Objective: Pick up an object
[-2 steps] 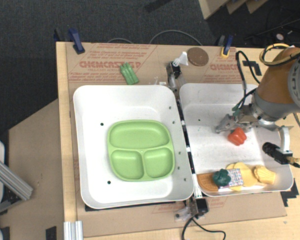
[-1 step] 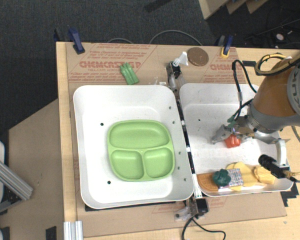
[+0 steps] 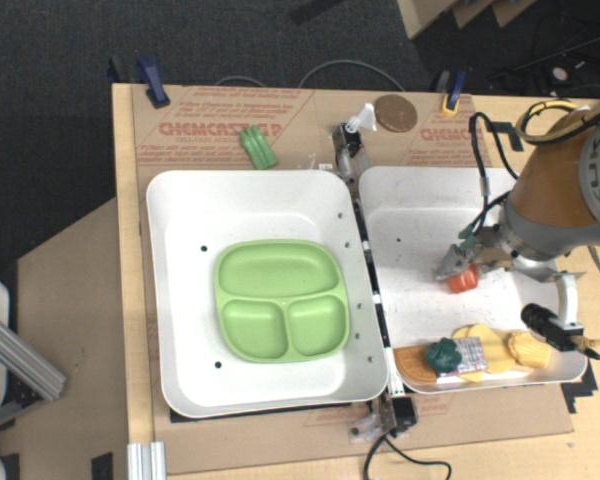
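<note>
Two white bins stand side by side; the left bin (image 3: 170,268) holds one green divided plate (image 3: 280,300); the right bin (image 3: 410,208) holds one small orange object (image 3: 463,281) near its middle, and one heap of small things (image 3: 480,353) along its near edge. The gripper (image 3: 458,266) is low, touching the orange object; its state I cannot tell.

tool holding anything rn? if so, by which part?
Cannot be told. The tool sits right at the small orange object in the right bin, touching or just above its top, but no clear grip is visible.
</note>
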Available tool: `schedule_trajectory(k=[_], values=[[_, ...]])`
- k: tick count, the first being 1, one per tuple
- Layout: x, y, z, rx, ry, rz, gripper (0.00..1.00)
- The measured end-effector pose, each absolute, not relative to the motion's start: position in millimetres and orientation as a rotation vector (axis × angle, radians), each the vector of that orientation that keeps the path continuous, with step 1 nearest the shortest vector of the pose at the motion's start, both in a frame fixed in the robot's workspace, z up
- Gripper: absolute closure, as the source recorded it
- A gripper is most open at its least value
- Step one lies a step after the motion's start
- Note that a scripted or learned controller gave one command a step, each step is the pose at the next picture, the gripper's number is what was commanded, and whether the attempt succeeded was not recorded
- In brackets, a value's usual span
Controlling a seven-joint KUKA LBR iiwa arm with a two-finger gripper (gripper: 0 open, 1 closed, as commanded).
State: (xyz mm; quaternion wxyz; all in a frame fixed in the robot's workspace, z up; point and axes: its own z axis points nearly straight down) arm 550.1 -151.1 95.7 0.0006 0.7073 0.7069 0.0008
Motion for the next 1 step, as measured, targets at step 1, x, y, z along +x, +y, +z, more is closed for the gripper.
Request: schedule_trajectory(k=[1], values=[[613.5, -61.8, 191.5, 2.201, 2.228, 0.019, 1.0]])
